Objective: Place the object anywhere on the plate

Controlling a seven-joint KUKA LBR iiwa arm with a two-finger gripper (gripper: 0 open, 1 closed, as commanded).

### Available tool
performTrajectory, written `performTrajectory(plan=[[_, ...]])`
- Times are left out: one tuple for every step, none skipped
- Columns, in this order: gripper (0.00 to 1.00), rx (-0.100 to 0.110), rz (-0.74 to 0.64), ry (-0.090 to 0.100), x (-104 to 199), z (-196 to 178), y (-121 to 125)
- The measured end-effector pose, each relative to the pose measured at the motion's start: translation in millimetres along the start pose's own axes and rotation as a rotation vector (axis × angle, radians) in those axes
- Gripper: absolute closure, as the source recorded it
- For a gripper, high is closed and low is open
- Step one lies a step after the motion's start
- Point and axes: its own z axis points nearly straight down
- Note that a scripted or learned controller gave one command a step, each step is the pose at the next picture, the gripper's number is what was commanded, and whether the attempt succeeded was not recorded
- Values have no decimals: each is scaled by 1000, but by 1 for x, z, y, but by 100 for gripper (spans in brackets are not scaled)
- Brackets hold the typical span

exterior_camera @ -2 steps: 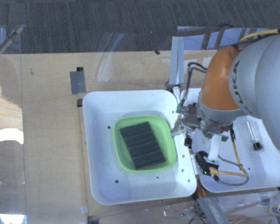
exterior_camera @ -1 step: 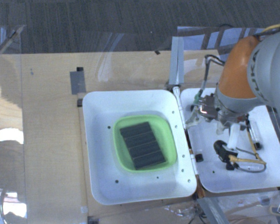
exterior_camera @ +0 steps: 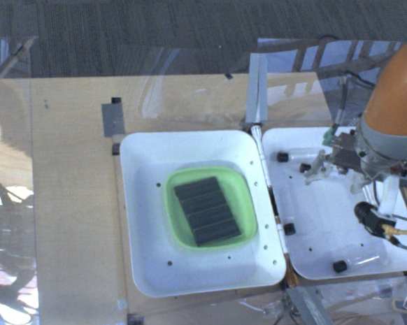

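A dark grey ribbed rectangular block (exterior_camera: pixel 206 210) lies flat on the green square plate (exterior_camera: pixel 178 228) in the left white bin (exterior_camera: pixel 140 198). The block rests a little tilted, well inside the plate's rim. My gripper (exterior_camera: pixel 327 161) hangs over the upper part of the right white bin (exterior_camera: pixel 316 254), apart from the plate and the block. The grey wrist and the orange band (exterior_camera: pixel 398 97) sit above it at the right edge.
A metal divider post (exterior_camera: pixel 256 91) stands behind the seam between the two bins. Small black knobs (exterior_camera: pixel 282 157) dot the right bin's floor, and black cables (exterior_camera: pixel 377 225) hang from the arm over its right side. Wooden bench surrounds the bins.
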Motion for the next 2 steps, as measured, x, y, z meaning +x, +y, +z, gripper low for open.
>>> performTrajectory(plan=[[0,-4,-120,-1,-80,-100,5],[0,1,-78,-3,-119,-85,17]])
